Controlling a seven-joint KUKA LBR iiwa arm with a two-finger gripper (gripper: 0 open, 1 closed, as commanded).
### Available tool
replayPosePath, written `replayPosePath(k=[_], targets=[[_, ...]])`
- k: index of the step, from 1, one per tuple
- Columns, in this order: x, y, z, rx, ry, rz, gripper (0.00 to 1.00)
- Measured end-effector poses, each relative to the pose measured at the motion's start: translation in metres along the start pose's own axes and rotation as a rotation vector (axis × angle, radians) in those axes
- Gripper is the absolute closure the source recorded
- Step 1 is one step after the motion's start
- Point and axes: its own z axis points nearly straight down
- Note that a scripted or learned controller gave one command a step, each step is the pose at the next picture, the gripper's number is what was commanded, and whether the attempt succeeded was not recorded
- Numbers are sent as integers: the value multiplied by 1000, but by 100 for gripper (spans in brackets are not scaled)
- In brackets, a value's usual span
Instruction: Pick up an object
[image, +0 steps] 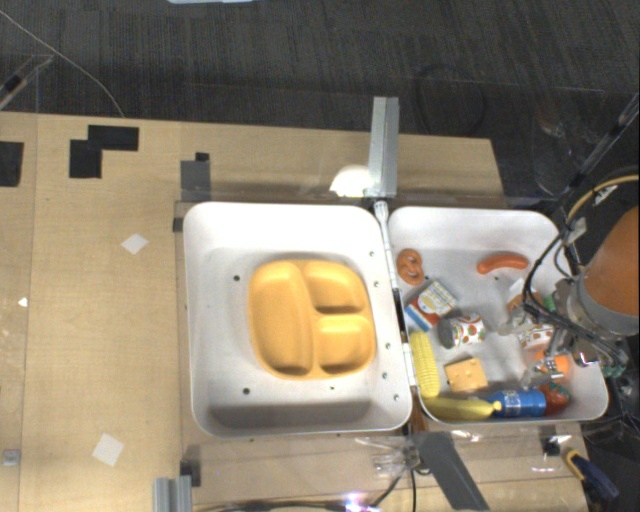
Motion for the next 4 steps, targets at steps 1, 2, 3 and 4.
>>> replayPosePath(k=[1,2,3,4], targets=[[-46,13,-47,-13,19,-291,0],[-47,-7,14,-7,18,59,0],[-131,-15,-14,-6,18,315,0],[-111,31,0,1,-19,490,0]])
